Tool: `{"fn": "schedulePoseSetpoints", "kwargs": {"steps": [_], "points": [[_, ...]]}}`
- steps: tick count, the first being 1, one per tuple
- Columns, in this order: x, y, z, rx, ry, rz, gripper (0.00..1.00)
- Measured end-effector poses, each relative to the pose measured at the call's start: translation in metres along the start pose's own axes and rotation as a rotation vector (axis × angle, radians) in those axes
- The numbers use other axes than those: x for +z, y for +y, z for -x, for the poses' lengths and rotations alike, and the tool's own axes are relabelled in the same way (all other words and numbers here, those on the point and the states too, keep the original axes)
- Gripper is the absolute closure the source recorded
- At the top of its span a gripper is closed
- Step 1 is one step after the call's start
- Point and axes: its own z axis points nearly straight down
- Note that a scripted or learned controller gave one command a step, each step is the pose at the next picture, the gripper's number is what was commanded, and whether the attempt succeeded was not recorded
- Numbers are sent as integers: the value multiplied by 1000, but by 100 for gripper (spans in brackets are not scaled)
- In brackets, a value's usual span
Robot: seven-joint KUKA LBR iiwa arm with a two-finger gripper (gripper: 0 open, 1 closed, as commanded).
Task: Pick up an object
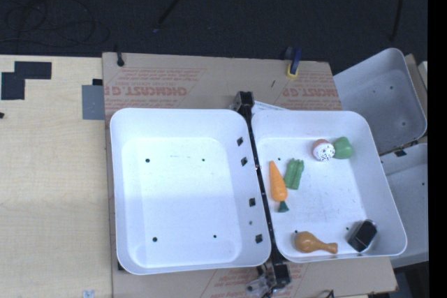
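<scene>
Pale wooden bench (49, 171) is noted at the left, with a sheet of cardboard (174, 84) laid under two white bins set side by side, their inner walls touching along a dark divider.

No object is seen in the left bin (178, 199). All candidates are found in the right bin (335, 202), placed here by clock positions from that bin's centre:
- A carrot (278, 181) at nine o'clock, lying lengthwise near the inner wall.
- A green bundle (294, 174) just beside the carrot; whether the two touch cannot be told.
- A speckled ball (323, 150) at twelve o'clock, touching a green lump (343, 148) at one o'clock.
- A drumstick (314, 243) at six o'clock, close to the near wall.
- A black block (362, 234) at five o'clock, tucked into the corner.

Step in hand: judged to be the start, before any approach. No object is lifted and none has been selected.

Next move: one object is to be chosen and the gripper brought down over it from the three o'clock side.

Clearances: open floor is left in the bin's middle. The drumstick is judged the freest target, well apart from its neighbours, though near the wall. The black block is hemmed by two walls. The carrot and ball are each crowded by a neighbour, so a double pick or a nudge is a risk.
</scene>
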Motion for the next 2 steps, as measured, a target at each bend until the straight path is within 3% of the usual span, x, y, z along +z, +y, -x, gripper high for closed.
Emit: {"fn": "schedulePoseSetpoints", "kwargs": {"steps": [1,2], "points": [[1,5,-5,-11,7,-17,100],[136,-3,-61,-13,14,-31,100]]}}
